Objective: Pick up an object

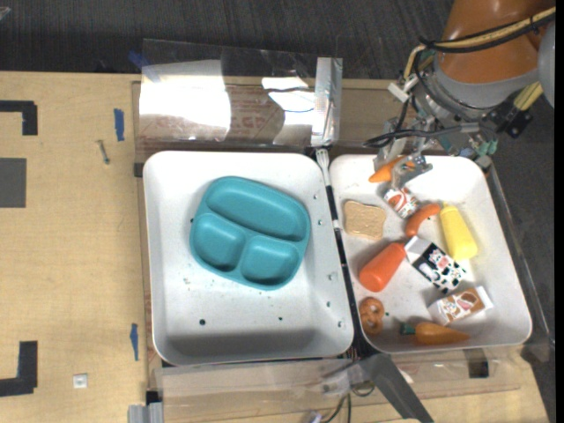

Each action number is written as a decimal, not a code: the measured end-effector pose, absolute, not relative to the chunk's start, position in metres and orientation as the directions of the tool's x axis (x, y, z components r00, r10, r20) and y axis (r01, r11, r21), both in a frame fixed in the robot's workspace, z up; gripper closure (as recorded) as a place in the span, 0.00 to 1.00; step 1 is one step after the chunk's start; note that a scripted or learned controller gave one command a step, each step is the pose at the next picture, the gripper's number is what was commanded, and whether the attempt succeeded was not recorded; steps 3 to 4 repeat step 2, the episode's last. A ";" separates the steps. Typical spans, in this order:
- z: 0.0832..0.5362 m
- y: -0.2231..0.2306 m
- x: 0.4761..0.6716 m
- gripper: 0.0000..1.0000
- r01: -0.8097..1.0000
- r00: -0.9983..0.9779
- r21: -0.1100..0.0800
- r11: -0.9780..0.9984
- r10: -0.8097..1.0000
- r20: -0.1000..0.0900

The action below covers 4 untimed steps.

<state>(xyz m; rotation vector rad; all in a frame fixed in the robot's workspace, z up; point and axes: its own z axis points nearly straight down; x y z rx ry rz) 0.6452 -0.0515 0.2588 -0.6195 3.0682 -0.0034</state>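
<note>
Bench (62,236) of pale wood under two white bins. Left bin (167,324) carries a glossy teal divided tray (249,230). Right bin (502,298) holds toast slice (363,219), orange cylinder (382,266), yellow corn (457,233), cartons. Gripper (407,167) at its far edge; jaw state cannot be told.

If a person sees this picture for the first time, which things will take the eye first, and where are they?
First comes the teal divided plate, lying alone in the left bin. Next is the right bin, crowded with small toy foods: a yellow piece near its right side, a large orange carrot at its middle and a slice of bread beside the wall between the bins. The arm hangs over that bin's far right corner.
</note>
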 end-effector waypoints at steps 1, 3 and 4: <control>0.272 -0.048 0.648 1.00 -0.389 -0.921 -0.007 0.921 -0.389 -0.024; 0.257 -0.055 0.603 1.00 -0.534 -0.845 0.000 0.845 -0.534 -0.004; 0.257 -0.055 0.603 1.00 -0.534 -0.845 0.000 0.845 -0.534 -0.004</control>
